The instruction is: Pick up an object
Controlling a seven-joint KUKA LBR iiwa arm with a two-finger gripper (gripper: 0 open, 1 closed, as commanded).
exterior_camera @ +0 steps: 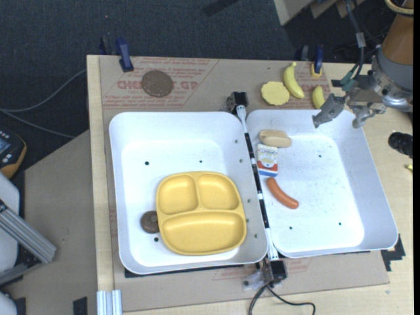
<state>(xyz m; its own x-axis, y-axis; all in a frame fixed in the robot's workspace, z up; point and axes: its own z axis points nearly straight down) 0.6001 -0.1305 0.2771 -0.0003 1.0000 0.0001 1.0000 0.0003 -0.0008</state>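
Observation:
The right bin [341, 195] holds a tan bread roll [275, 138], a small white carton with red and blue print [267, 161] and an orange-red sausage [282, 194], all near its left wall. My gripper [344, 111] hangs above the bin's far right rim, well to the right of the roll. Its two fingers [326, 113] are spread apart with nothing between them. In the left bin [131, 143] lie a yellow divided tray [199, 212] and a brown disc [150, 222].
On the bench behind the right bin lie a yellow banana [293, 81], a yellow round piece [275, 93] and a small yellow piece [317, 96]. A brown disc [157, 83] lies behind the left bin. Blue clamps [123, 54] stand at the bench's far edge.

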